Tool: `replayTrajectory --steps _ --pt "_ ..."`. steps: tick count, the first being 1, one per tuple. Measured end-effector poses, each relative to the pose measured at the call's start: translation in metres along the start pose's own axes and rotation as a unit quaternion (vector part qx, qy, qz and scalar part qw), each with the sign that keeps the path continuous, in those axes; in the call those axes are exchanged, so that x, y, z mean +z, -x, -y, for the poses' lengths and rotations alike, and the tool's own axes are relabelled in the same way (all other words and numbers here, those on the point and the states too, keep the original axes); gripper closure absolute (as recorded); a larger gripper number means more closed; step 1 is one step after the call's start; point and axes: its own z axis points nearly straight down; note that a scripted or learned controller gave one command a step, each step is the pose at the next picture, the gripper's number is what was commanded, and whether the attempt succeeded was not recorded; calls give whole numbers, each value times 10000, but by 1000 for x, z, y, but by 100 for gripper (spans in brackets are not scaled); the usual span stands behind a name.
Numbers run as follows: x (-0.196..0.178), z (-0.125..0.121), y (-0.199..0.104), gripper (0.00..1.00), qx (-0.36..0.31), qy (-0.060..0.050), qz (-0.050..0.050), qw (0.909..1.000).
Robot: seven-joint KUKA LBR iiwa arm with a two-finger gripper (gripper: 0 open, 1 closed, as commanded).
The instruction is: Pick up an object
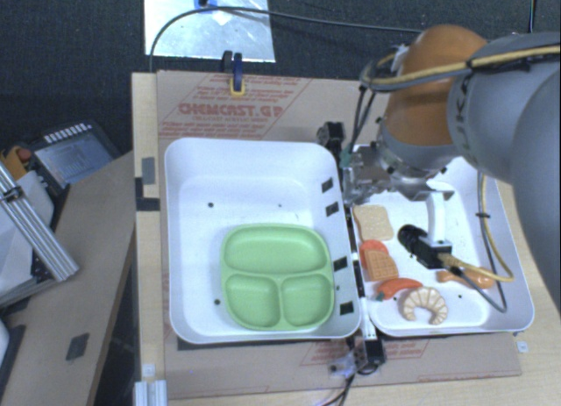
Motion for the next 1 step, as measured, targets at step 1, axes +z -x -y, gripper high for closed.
replayTrajectory --steps 1 --pt "-3 -25 -55 100 8 2 0 10000"
